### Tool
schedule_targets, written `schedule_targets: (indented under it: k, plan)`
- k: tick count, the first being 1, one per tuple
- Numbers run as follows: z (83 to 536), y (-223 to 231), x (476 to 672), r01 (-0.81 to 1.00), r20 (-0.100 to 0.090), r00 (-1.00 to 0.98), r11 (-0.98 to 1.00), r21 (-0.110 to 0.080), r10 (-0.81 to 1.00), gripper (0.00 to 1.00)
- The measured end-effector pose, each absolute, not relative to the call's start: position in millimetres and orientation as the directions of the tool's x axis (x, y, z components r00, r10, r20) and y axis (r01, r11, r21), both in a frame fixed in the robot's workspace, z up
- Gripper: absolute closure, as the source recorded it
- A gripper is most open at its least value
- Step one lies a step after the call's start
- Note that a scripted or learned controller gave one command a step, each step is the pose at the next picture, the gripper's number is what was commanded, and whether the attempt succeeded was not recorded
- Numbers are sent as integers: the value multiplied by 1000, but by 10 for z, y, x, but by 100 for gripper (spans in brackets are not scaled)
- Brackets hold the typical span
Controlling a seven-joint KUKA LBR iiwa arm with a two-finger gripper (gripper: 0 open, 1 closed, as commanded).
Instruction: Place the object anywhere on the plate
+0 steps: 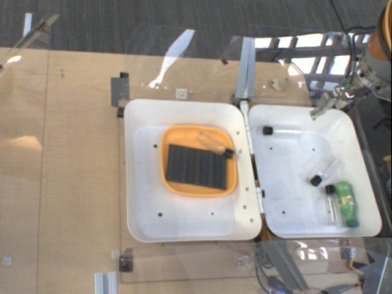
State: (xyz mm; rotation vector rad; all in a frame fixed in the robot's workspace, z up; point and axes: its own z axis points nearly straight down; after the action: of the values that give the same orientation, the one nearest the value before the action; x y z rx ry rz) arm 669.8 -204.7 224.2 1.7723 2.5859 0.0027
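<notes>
The claw point(324, 106) hangs at the upper right, just over the far corner of the right bin point(306, 225), at the end of the grey arm point(373, 72) with its orange band. It is small and seen at a slant, so it is not possible to tell how wide it stands. Nothing is visible in it.

Below the claw, in the right bin, some things lie apart from each other. A clear tube with a black cap point(278, 130) rests near the far left corner. A second clear tube with a black cap point(324, 171) lies toward the right side. Near the right front corner, a green bottle point(346, 202) lies just beside a third clear tube point(331, 204).

In the left bin point(184, 225) there is an orange plate point(168, 141). On the plate lies a dark ribbed mat point(196, 167), which covers most of it. A small clear tube with a black cap point(215, 144) lies at the far edge of the plate, partly over the mat.

As a judgement, the task looks finished or almost finished, if the tube on the plate is the object that was meant. It rests inside the rim and the claw is well apart from it. If another object from the right bin is meant, then the whole pick and carry are not yet done.
</notes>
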Motion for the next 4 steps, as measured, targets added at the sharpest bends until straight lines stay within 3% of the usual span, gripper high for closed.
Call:
schedule_targets:
  k: [1, 2, 3, 4]
  plan:
    - [2365, -2018, 6722, 929, -9, -369, 369, 11, 929, 100]
    - [981, -2060, 5678, 833, -8, -553, 553, 7, 833, 100]
    - [1569, -2061, 5081, 819, -7, -574, 574, 6, 819, 100]
    - [942, -2074, 4944, 741, -20, -671, 671, 13, 741, 100]
